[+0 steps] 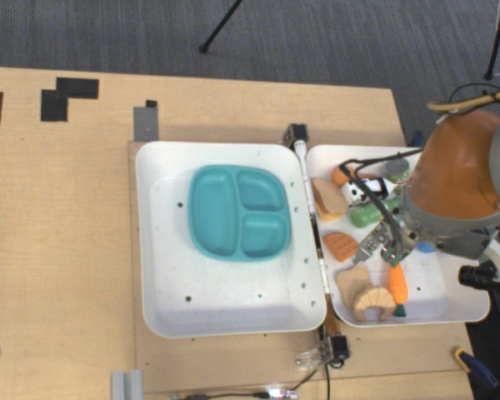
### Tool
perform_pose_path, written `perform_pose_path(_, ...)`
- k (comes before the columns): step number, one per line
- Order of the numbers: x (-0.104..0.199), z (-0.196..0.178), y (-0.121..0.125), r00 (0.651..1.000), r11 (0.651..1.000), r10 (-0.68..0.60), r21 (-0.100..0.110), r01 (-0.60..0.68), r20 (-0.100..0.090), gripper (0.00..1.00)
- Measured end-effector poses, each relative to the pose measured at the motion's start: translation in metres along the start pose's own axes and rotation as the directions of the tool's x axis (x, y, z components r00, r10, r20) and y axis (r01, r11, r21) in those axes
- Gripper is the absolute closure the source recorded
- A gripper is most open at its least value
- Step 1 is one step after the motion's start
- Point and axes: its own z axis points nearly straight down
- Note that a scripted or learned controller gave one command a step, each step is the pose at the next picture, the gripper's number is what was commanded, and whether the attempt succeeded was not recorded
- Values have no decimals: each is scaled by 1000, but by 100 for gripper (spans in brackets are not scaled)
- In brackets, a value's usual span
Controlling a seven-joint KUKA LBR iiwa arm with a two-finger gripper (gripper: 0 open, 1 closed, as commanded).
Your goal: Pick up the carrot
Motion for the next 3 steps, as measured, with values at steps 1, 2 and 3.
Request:
perform_pose_path(1,0,1,-1,1000,1000,1,1,-1,0,0)
perform_pose_path(2,-23,53,-27,991,991,-133,5,133,-5,0)
perform_pose_path(3,-47,93,-40,979,979,205,-3,-205,-10,0)
